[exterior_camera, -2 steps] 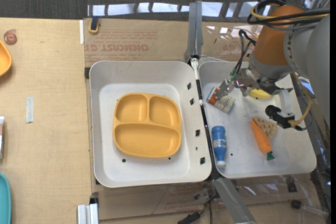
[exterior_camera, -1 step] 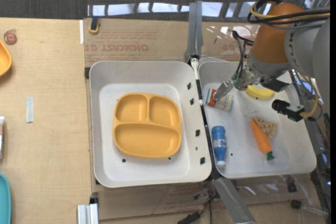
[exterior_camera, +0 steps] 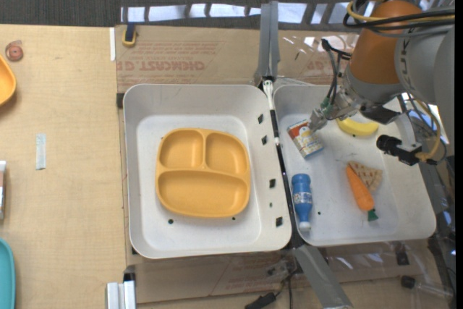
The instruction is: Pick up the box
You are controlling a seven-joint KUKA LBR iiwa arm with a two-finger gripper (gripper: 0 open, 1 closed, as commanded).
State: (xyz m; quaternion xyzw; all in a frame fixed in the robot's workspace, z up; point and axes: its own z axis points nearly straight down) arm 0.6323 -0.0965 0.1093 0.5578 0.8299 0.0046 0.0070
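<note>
The box (exterior_camera: 305, 139) is small, red and white, and lies tilted near the left wall of the right bin (exterior_camera: 405, 228), toward its back. My gripper (exterior_camera: 319, 119) hangs just above and to the right of the box's upper end, very close to it. Whether it touches the box cannot be told. The grey arm with its orange band (exterior_camera: 380, 47) reaches in from the upper right.
A banana (exterior_camera: 358, 127) lies just right of the gripper. A carrot (exterior_camera: 360, 189) and a blue-labelled bottle (exterior_camera: 301, 199) lie nearer the front of the right bin. The left bin (exterior_camera: 145, 228) holds a yellow divided plate (exterior_camera: 204, 172).
</note>
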